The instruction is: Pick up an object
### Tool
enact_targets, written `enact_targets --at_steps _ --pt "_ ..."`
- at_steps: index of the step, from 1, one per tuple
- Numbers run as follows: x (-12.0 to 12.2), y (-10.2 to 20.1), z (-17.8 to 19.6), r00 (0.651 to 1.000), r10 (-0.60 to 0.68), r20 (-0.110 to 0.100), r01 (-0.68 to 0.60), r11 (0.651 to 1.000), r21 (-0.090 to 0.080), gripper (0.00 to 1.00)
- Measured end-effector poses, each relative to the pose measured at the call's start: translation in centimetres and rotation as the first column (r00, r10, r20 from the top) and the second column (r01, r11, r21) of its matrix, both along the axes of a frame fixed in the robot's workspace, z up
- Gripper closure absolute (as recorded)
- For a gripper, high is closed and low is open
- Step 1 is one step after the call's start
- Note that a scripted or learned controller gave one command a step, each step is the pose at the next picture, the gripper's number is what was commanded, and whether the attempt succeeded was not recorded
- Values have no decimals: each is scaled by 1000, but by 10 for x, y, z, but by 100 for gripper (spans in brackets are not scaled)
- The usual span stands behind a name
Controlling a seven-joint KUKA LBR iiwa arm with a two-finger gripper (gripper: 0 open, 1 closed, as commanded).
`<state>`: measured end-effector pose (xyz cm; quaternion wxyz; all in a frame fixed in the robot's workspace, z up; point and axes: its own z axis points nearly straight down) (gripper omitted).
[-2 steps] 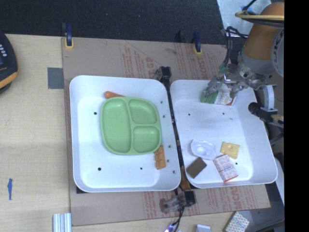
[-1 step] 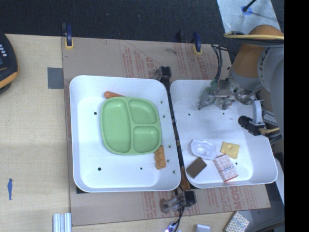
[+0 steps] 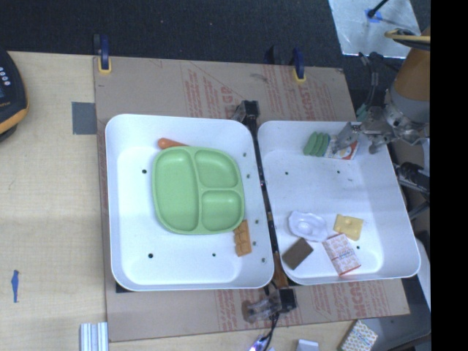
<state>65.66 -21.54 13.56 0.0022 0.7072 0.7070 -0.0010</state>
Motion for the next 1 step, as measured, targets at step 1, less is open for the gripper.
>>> enact_targets --at_steps 1 --pt "0 2 8 1000 5 -4 -5 1000 3 100"
